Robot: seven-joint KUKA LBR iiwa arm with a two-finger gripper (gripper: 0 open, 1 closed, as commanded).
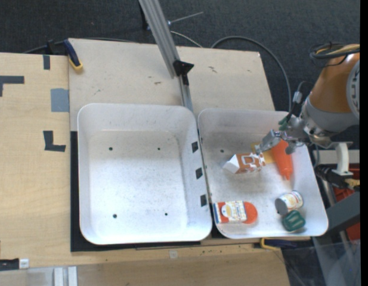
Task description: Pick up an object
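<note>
Orange carrot (284, 160) is located in the right bin (243, 121), long axis running from 11 to 5 o'clock. Gripper (271, 140) is positioned at its upper end, at 10 o'clock from its middle, apparently touching it. Finger state cannot be determined. 1 carton (248, 162) lies at 7 o'clock from the gripper.

Two shallow white plastic bins sit side by side on the wooden bench (28, 177). In the right-hand bin (231, 124), a small orange-and-white carton (248, 163) lies near the middle, an orange carrot-shaped toy (283, 161) just to its right. Along the bin's front edge lie a red-and-white packet (236, 212), a small grey-lidded can (288, 202) and a green ring-shaped piece (294, 221). The left-hand bin (136, 115) adjoins it.
</note>
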